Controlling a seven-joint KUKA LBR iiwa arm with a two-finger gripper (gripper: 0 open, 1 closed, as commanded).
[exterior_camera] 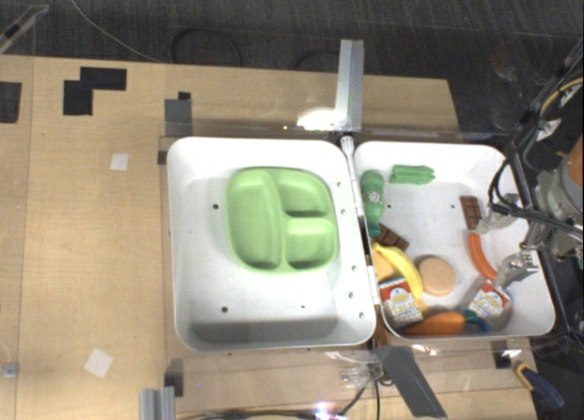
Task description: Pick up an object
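While over right bin (456, 149) edge — gripper (516, 246) spread wide | holding nothing — sausage (481, 256) beside.

right bin (429, 152): bare floor across its upper middle; near half crowded by banana (402, 267), round cookie (438, 276), carrot (435, 323) and small cartons, sausage (481, 257) at the right wall. left bin (182, 254): green divided tray (279, 218) at centre, open margin all round, widest along the near edge.

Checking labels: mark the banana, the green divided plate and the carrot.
banana (403, 268): camera view, middle of its yellow curve.
green divided plate (257, 219): camera view, its long left compartment.
carrot (436, 323): camera view, middle of its orange body.
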